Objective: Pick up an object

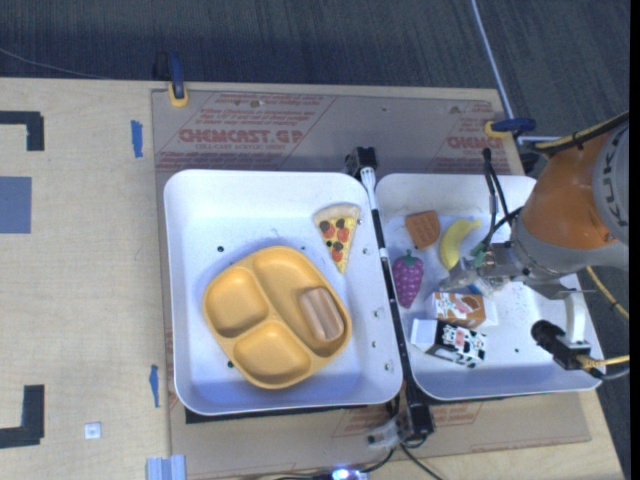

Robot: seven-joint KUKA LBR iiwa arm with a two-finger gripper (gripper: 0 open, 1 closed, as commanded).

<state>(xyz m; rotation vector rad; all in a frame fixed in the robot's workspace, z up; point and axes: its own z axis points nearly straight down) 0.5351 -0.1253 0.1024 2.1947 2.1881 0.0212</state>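
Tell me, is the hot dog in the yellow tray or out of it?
In. The hot dog lies in the yellow tray's right compartment.

You see the end effector (482, 266) low in the right bin (520, 363), just beside the yellow banana (457, 240) and above the orange packet (461, 308). A purple grape bunch (407, 277) lies nearby. In the left bin (200, 218), a yellow divided plate (262, 318) holds a sausage (321, 313); a pizza slice (338, 230) lies beside it.
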